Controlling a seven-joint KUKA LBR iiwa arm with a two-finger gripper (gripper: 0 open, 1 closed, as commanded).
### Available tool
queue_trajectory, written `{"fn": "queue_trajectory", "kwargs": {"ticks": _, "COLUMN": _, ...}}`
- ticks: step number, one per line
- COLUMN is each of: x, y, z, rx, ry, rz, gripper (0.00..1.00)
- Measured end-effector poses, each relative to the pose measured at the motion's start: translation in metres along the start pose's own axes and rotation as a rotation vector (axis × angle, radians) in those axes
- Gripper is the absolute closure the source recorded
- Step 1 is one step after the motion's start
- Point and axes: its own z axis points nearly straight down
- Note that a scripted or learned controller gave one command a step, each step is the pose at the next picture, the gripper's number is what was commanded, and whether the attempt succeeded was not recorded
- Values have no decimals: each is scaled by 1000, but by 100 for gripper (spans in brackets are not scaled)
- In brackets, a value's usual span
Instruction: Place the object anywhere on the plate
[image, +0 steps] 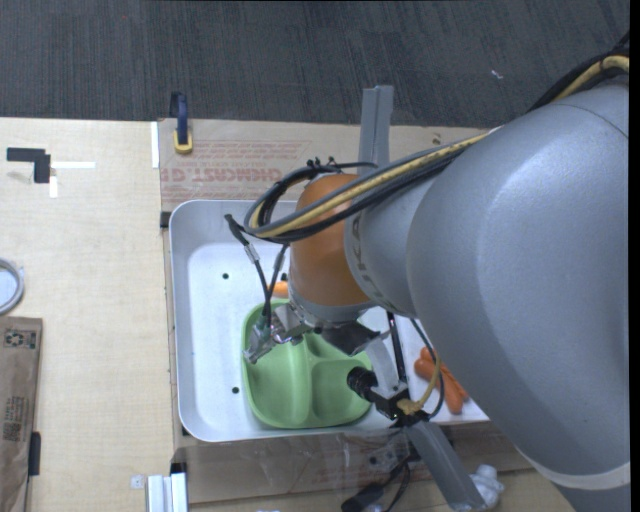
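Arm (500, 260) enters from the right and covers most of the right half of the view; grey links, orange band (325, 245) above the wrist. Black and yellow cables (300, 195) loop over the band and run back along the arm.

Gripper (268, 335) sits low over the left white bin (195, 300), at the upper left edge of the green plate (300, 385). Jaw state: cannot tell, the wrist and cabling hide the fingertips. Nothing can be made out between them.

Green plate: divided type, with at least two compartments visible, lying in the lower right part of the left bin. Upper portion hidden under the wrist.

Orange object (440, 380), carrot-like in shape, lies to the right of the plate, beside the arm and near the bin's lower right rim. It looks apart from the plate; whether it rests in the right bin or on the divide cannot be told. A small orange sliver (282, 289) shows just left of the wrist, above the plate; identity unclear.

Writing: brown cardboard (235, 170) behind the bin carries reddish printed letters, seen upside down and not readable. Brown paper bag (20, 390) at the left edge has a recycling-type mark; small print illegible.

Other items: blue-handled clamp (180, 120) at the bench's back edge, roll of clear tape (8, 288) at far left, black L-shaped mark (30, 160) upper left.
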Motion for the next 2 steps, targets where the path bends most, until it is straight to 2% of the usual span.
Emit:
{"fn": "queue_trajectory", "kwargs": {"ticks": 1, "x": -57, "y": -61, "z": -59, "rx": 2, "ry": 0, "rz": 333, "gripper": 0}}
{"fn": "queue_trajectory", "kwargs": {"ticks": 2, "x": -57, "y": -61, "z": -59, "rx": 2, "ry": 0, "rz": 333, "gripper": 0}}
